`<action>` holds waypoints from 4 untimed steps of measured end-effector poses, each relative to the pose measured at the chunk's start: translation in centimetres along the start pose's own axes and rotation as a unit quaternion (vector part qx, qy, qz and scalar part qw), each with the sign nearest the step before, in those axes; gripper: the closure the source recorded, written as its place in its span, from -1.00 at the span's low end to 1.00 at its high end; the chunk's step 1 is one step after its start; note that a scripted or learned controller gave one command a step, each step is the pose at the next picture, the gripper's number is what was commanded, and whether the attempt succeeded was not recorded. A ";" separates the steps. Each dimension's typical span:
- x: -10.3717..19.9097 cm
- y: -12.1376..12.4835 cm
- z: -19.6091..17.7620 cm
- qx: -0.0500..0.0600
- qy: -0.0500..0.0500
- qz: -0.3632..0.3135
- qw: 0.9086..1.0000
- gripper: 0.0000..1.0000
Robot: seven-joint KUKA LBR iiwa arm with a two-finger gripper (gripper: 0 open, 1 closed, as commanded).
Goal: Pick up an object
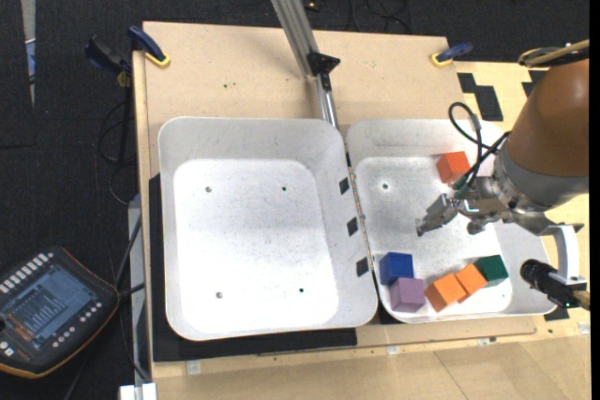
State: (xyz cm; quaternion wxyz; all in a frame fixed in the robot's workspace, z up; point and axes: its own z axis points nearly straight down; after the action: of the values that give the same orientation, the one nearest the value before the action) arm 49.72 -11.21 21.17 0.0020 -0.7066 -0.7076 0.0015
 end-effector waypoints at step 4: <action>0.4 0.0 10.2 -0.004 0.000 0.001 1.000 1.00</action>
State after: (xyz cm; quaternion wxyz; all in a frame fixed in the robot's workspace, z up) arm 49.69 -10.83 10.99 -0.0009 -0.7076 -0.7066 -0.0009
